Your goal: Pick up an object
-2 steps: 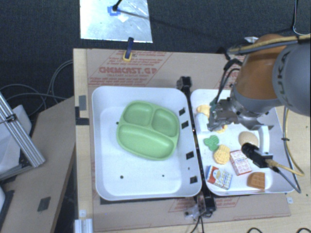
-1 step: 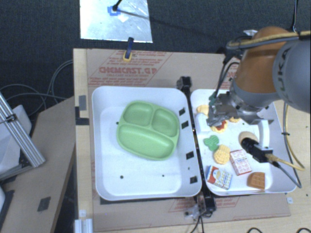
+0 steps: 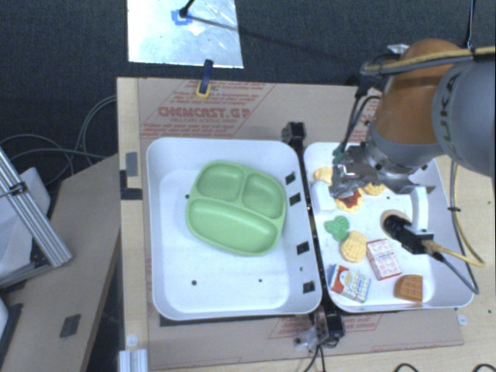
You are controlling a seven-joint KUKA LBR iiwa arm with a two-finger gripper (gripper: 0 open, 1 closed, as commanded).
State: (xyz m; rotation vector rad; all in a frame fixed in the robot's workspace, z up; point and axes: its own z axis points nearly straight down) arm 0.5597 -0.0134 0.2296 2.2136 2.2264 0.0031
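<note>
The gripper (image 3: pixel 346 183) is seen low over the right bin (image 3: pixel 449 289), above a red and yellow item (image 3: pixel 350 201); whether its jaws are released or clenched cannot be told. A green toy (image 3: pixel 336 226), a yellow waffle piece (image 3: pixel 353 247) and small boxes (image 3: pixel 383 258) lie nearby. A green divided plate (image 3: pixel 236 207) sits in the left bin (image 3: pixel 167 270).

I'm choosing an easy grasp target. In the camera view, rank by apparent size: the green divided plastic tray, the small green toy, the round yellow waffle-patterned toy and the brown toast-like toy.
1. Green divided plastic tray, by far the largest.
2. Round yellow waffle-patterned toy and brown toast-like toy: alike, too close to rank.
3. Small green toy, smallest.
</note>
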